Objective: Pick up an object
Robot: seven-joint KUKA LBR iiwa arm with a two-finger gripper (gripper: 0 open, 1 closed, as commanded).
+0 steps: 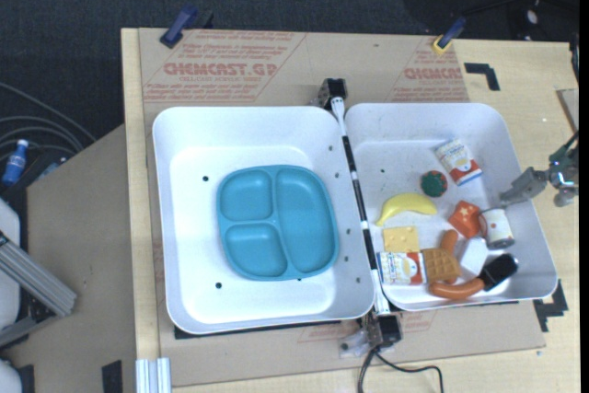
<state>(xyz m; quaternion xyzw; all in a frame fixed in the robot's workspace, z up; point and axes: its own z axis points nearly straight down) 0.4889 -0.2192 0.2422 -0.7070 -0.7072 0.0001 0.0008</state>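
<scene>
Toys crowd the right bin [405, 120], all toward its near right half. A small white can [498, 227] with a red band lies nearest the gripper [545, 180], just below and left of it, with an orange piece [466, 218] touching its left side. A white and red carton [457, 160] sits farther back, left of the gripper, and a green ball [434, 183] lies just below the carton. A yellow banana [408, 207] curves beside the divider, above a yellow cheese slice [400, 239] and a small printed packet [399, 268]. A waffle-like cracker [441, 265], a sausage [452, 289] and a black object [498, 271] lie along the near wall.

At the right bin's right rim, a grey finger of the gripper hangs over the wall, apart from every toy; nothing is between its fingers, though whether they are spread or closed cannot be told.

A blue divided plate [276, 222] lies in the left bin [184, 152]. Both bins rest on a cardboard-covered bench [230, 69].
</scene>
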